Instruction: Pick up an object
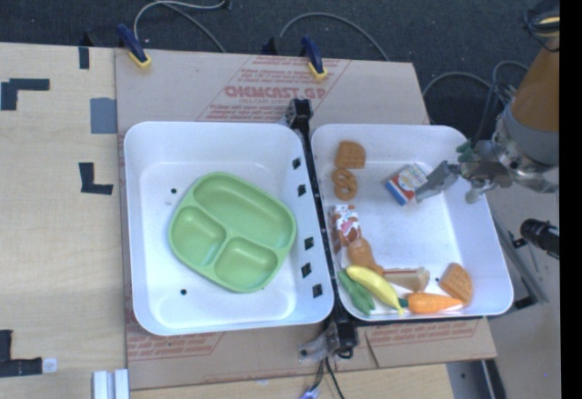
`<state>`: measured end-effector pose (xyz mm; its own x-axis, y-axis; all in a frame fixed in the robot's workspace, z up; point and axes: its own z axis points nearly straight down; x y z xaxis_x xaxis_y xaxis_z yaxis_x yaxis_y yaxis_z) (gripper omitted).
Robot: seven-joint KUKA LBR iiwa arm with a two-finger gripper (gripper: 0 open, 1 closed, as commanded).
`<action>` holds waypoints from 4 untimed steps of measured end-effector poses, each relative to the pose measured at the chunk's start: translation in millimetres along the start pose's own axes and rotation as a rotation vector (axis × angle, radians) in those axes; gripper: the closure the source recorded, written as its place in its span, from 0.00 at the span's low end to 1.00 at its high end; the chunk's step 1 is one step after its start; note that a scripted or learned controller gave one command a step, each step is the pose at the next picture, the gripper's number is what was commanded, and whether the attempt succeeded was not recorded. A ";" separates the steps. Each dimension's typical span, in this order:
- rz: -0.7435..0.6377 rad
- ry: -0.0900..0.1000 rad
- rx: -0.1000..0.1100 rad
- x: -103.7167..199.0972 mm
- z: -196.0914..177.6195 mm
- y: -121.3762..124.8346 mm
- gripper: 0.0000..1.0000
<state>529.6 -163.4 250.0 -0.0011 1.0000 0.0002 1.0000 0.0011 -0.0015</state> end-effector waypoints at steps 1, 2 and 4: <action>-0.001 0.001 0.003 47.0 95.4 69.0 0.00; 0.000 0.000 0.001 68.6 152.4 128.0 0.00; 0.000 -0.002 -0.002 66.5 164.6 139.2 0.00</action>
<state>668.5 -96.8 85.3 -0.0015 1.0000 -0.0018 1.0000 0.0015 0.0007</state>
